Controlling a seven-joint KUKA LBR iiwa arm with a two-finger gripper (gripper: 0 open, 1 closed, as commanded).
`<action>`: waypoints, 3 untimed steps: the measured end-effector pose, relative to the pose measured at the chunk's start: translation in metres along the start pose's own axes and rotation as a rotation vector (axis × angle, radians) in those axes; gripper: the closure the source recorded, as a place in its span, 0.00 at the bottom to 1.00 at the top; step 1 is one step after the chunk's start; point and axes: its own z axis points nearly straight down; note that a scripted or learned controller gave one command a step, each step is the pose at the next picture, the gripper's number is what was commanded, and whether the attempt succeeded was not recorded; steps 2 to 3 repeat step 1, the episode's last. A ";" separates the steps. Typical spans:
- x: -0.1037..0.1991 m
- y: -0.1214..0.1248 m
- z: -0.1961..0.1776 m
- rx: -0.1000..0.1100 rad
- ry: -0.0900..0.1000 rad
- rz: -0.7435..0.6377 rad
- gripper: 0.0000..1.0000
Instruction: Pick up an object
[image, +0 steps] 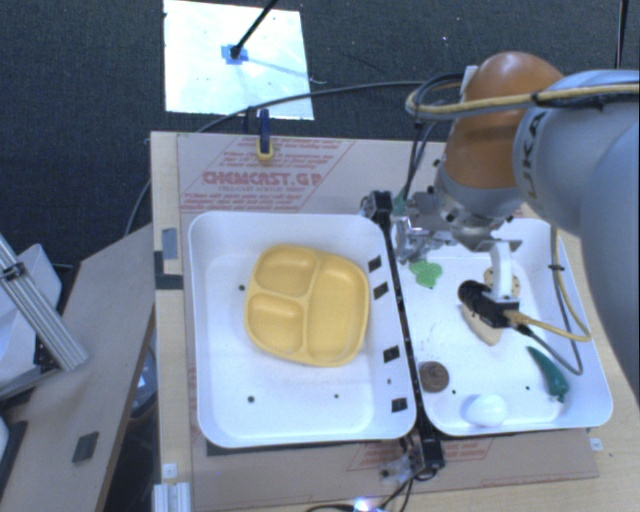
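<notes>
Now gripper (418, 248) low over green piece (427, 272), hard by divider (398, 310); jaws' state unclear. Risk: jaws strike divider, nudge piece away, close on nothing.

The yellow divided plate (305, 304) lies in the left bin (215, 400). Right of it, across the divider, the tool (418, 243) hangs over the right bin (590, 400) beside a small green piece (427, 272); farther right lie a brown disc (433, 376), a white egg (487, 409) and a green pepper (550, 372) (near the rim).
</notes>
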 end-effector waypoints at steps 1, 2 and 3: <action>0.061 0.012 -0.003 -0.001 0.001 -0.001 1.00; 0.061 0.012 -0.003 -0.001 0.001 -0.001 1.00; 0.061 0.012 -0.003 -0.001 0.001 -0.001 1.00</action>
